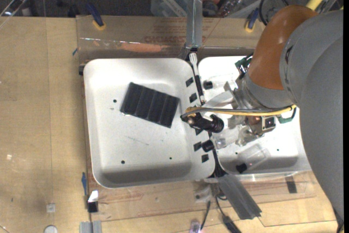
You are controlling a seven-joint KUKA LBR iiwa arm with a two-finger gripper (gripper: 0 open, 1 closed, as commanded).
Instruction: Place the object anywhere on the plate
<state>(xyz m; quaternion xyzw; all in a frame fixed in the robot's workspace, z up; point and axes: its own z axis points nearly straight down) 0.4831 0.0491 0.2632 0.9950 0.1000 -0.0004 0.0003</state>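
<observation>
Arm (294, 63) bent low over rt bin (283, 158), pincer (248, 133) down.

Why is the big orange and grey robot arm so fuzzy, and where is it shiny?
In the camera view the robot arm sits closest to the lens, so its orange band and grey body look soft and blurred, while the dark ridged plate in the left bin stays sharp. Glare shows on the clear plastic strip behind the bins; the right bin looks bright white.
</observation>
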